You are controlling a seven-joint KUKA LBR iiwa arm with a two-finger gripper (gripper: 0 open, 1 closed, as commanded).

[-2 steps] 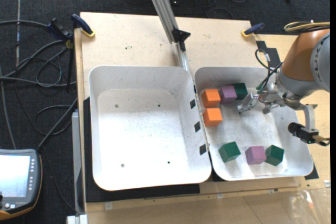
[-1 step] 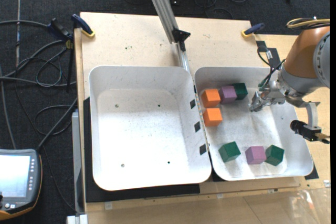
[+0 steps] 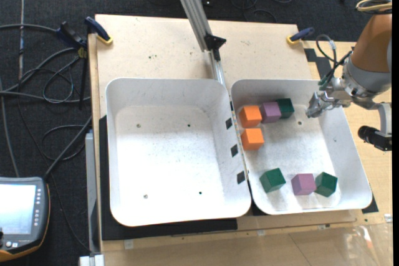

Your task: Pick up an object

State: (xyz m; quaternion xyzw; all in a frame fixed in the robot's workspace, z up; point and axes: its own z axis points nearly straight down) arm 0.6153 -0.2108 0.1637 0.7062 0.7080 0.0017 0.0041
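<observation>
gripper (image 3: 313,108) hangs over the right bin's (image 3: 349,152) upper right part (holding nothing that I can see); nearest pick, the dark green cube (image 3: 285,108), sits just left of it

No text, label, brand, number or sign can be read anywhere.

arm: enters from right, orange band up | gripper (image 3: 313,108): low, angled left, nothing visibly held
</observation>
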